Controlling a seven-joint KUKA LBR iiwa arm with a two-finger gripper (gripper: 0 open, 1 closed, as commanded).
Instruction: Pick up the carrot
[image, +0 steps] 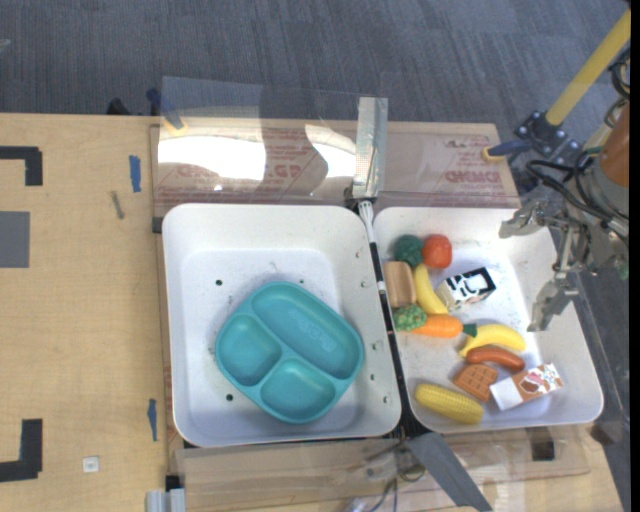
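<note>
The carrot (438, 326), small and orange with a green leafy top pointing left, lies near the left side of the right bin (585, 375). It sits between a yellow banana (429, 291) above it and a second banana (496, 338) to its lower right. My gripper (553, 288) hangs over the bin's right part, well to the right of the carrot and above the toys. It is clear of the carrot, and nothing shows in it.
Around the carrot lie a tomato (436, 250), a green vegetable (407, 248), a bread piece (400, 284), a black-and-white carton (469, 287), a sausage (496, 357), a waffle (475, 380), a corn cob (447, 402) and a small box (527, 385). A teal divided plate (288, 350) rests in the left bin (190, 300).
</note>
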